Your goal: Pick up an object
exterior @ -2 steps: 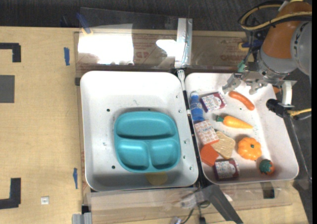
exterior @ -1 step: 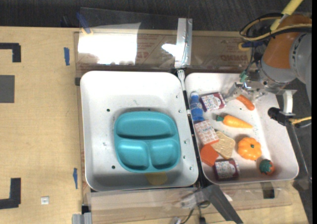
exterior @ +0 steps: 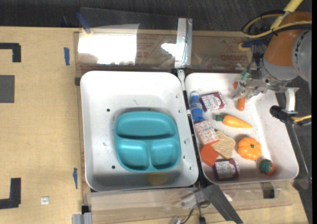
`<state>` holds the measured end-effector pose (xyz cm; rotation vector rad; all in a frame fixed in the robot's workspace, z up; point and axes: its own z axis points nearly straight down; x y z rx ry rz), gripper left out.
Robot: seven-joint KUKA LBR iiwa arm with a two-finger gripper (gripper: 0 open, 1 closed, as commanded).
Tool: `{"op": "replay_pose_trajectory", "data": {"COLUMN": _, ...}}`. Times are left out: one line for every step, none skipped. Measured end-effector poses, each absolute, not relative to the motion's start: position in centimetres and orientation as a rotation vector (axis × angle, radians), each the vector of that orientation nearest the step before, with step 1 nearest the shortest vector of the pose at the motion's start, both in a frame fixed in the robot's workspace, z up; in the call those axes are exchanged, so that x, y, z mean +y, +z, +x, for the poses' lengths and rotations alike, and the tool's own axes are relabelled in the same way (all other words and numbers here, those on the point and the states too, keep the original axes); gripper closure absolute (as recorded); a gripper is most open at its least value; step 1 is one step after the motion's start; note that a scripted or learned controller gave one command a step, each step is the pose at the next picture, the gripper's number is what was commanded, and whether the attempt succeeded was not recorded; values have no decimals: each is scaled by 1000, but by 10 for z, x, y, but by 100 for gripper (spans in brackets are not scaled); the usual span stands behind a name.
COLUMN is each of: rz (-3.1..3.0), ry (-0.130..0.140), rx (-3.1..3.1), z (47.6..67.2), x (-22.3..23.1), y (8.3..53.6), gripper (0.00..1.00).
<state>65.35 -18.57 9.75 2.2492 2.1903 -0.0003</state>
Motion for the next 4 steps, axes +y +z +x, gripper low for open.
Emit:
{"op": "replay_pose_trajectory", "data": {"rz": 2115, "ry": -16, "rx": 2328, "z": 662, "x": -133, "y": 89, "gripper": 100}}
{"op": "replay_pose_trajectory", "data": {"rz": 2183, "ry": 16, "rx": 2248, "z": 670, "x": -55, "y": 191, "gripper": 100}}
{"op": "replay_pose_trajectory", "data": {"rz": 2192, "ry": 2, "rx": 2249, "z": 667, "x": -58, "y": 185, "gripper": 0}}
{"op": "replay_pose_trajectory", "data": {"rz": 2521, "ry": -1, "rx": 1876, "z": 657, "x": -87, "y": 185, "gripper": 0}}
